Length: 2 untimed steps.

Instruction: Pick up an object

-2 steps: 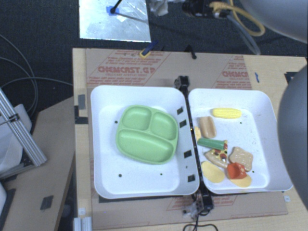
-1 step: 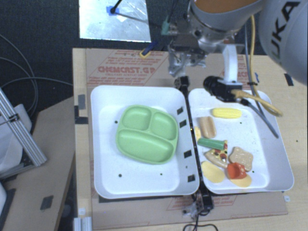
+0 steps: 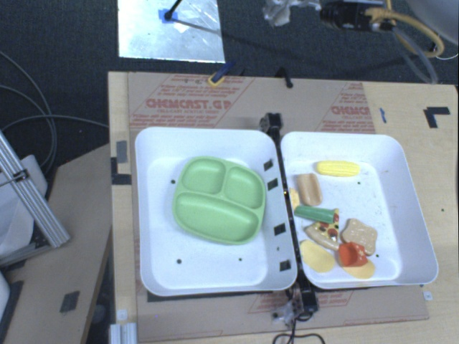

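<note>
Camera view shows the gripper (image 3: 285, 4) high beyond the bench, finger state impossible to tell, well apart from the toy food (image 3: 331, 228) in the right bin (image 3: 401, 192).

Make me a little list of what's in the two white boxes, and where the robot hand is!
left bin: green divided plate
right bin: toy food
back of right bin: yellow corn
near the divider: hot dog, green piece
front of right bin: pizza slice, toast, red piece, yellow pieces
gripper: high at the top of the view, over the dark floor, holding nothing visible
</note>
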Available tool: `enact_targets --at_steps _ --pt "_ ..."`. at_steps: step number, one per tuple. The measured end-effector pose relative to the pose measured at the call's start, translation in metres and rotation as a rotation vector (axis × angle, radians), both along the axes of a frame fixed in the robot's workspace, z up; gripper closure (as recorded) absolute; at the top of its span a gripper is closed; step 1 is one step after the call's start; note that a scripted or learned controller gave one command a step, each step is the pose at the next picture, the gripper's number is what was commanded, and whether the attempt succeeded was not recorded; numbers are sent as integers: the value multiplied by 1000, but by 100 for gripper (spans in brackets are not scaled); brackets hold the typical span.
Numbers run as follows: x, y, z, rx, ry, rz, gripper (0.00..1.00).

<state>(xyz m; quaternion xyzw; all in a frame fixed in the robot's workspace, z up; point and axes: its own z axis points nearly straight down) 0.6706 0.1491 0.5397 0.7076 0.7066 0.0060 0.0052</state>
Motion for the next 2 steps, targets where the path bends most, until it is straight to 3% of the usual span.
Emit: enact_targets --at_steps 1,2 --pt "-72 -50 -145 -4 32 -3 100" --pt "-21 -13 -12 2 -3 8 100"
